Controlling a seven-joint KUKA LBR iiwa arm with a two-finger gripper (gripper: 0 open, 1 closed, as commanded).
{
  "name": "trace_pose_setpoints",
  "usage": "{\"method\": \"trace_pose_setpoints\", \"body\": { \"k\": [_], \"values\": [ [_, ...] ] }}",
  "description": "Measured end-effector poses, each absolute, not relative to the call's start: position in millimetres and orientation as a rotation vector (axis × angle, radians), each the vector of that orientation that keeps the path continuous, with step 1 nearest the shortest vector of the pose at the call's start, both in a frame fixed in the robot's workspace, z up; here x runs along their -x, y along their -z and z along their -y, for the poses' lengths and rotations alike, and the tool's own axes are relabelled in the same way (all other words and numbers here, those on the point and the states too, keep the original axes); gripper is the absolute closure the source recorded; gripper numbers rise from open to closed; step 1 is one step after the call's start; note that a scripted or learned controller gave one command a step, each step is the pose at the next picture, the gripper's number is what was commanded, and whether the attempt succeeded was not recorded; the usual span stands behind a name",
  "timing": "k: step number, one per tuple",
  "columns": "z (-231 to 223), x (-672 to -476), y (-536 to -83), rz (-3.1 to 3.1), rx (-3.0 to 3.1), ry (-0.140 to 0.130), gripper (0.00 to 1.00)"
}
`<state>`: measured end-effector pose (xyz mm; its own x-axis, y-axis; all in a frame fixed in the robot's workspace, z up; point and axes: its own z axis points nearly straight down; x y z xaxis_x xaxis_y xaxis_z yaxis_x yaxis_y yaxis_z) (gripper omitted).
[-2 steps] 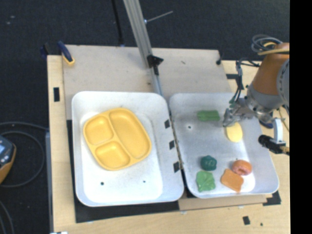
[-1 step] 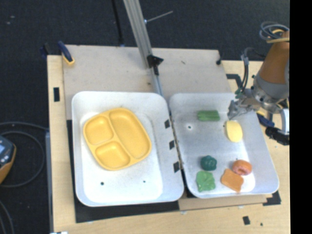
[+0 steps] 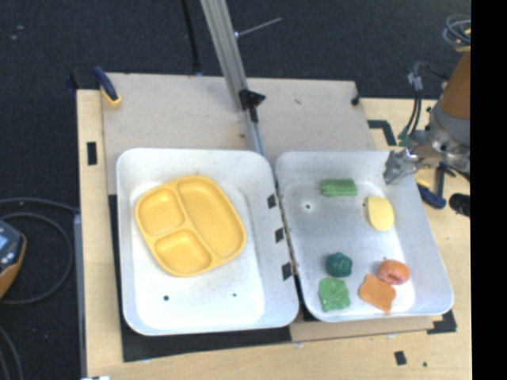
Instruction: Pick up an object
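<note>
The right bin (image 3: 313, 236) holds several small items. A green oblong piece (image 3: 338, 187) lies near its far side and a pale yellow oval (image 3: 380, 213) sits to the right of it. Toward the front are a dark green lump (image 3: 339, 264), a light green piece (image 3: 333, 294), an orange block (image 3: 377, 292) and a red-orange round item (image 3: 393, 271). My gripper (image 3: 398, 166) hovers at the bin's far right corner, above and right of the yellow oval, touching none of the items. Nothing is visibly held in it.
The left bin (image 3: 238, 291) contains a yellow three-compartment tray (image 3: 190, 224). A slanted metal post (image 3: 230, 62) rises from behind the gap between the bins. A blue-handled tool (image 3: 432, 195) lies on the bench right of the right bin.
</note>
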<state>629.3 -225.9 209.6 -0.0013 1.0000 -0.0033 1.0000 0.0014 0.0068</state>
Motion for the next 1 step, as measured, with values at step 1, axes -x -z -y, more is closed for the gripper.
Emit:
{"method": "trace_pose_setpoints", "body": {
  "k": [1],
  "values": [
    [222.6,-624.1,-257.4,-2.221,-2.213,-0.004,1.0]
  ]
}}
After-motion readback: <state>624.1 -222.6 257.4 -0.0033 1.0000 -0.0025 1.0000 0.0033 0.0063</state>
